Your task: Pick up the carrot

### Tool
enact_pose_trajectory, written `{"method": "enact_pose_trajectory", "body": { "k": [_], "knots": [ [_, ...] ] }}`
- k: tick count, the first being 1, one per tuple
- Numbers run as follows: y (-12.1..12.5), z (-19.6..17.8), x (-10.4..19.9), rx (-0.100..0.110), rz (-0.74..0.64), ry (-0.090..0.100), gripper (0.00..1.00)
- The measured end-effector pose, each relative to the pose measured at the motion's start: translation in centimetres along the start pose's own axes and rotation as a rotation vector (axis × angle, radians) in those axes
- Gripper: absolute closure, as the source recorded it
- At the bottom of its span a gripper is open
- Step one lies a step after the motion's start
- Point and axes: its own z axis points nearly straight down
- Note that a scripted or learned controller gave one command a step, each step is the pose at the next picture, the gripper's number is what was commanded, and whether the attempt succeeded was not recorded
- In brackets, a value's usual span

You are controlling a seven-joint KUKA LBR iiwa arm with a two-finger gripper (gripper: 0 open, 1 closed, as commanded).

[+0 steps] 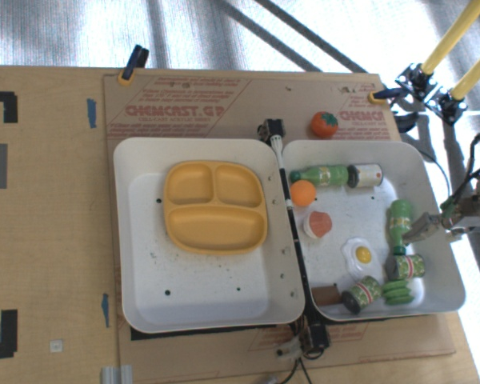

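- Nearest, in the right bin [444, 290], small green cans [364, 292] lie by the front wall, with a fried egg toy [360, 254] just behind.
- The hand [426, 227] hangs over that bin's right side, beside a green bottle [399, 221]; released or clenched, I cannot tell.
- The carrot [302, 193], as best I can judge, is the orange piece against the bin's left wall, apart from the hand.
- A yellow divided plate [216, 206] sits in the left bin [144, 294].
- Farthest, a tomato toy [324, 124] rests on the table [48, 214].

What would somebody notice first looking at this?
Probably the big yellow plastic divided plate, lying alone in the left white bin. Next, the jumble of toy food in the right white bin, such as a fried egg toy and a small orange ball.
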Motion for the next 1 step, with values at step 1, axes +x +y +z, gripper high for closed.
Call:
{"method": "enact_pose_trajectory", "body": {
  "k": [1],
  "knots": [
    [0.09,-1.02,-0.03,-0.003,0.000,-0.002,1.00]
  ]
}}
